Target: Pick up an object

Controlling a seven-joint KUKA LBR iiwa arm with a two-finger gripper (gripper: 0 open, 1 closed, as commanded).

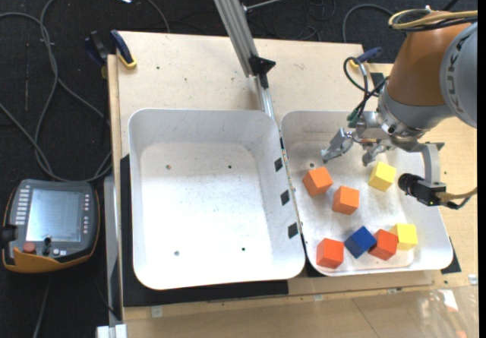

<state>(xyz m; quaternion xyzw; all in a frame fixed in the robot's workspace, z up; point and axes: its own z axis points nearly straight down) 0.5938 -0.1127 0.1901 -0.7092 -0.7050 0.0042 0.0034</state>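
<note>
Over the right bin (433, 257), gripper (355, 146) hangs spread wide, holding nothing — orange cube (318, 180) sits just below it, loose on the floor. Pick not yet made — descent, closing, lifting all remain.

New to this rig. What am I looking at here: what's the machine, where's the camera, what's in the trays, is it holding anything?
It is one picture, from a fixed camera above the bench looking down at a slant. The machine is a grey robot arm with an orange band, reaching in from the right. At its end is a two-finger hand, open, above the back of the right bin, with nothing between its fingers.

Two shallow white bins sit side by side. The right one holds seven small cubes: two yellow, three orange, one blue and one red-orange. The left bin is beside it. The job is to pick one object up; none is lifted yet.
</note>
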